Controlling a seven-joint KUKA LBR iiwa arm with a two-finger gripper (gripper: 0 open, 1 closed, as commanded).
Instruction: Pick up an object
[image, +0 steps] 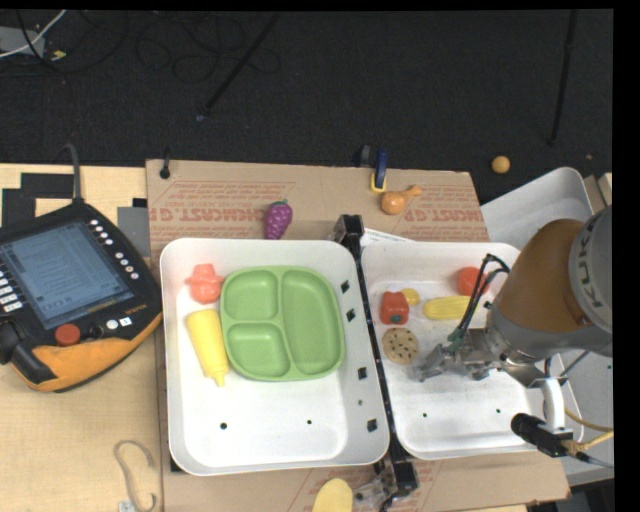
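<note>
Right bin, contents: one round tan cookie with dark specks, lying flat on the bin floor at the left side; one red block with a yellow patch just beyond it; one yellow oblong piece to the right of that; one orange-red rounded piece at the far side, partly behind a black cable.

Arm: grey with an orange band, entering from the right and bent low over the right bin. The jaws point left, close to the bin floor; whether they are open or closed cannot be told, and nothing is seen between them.

Relation: the cookie lies just left of and slightly beyond the jaws' tip, near but apart. The red block and yellow piece lie farther off, on the far side.

Left bin, contents: one green divided plate, one yellow bottle-shaped piece touching its left edge, one orange-pink piece at the far left corner.

Table, outside bins: purple grapes, orange gourd shape, both on cardboard beyond the bins; control pendant at far left.
</note>
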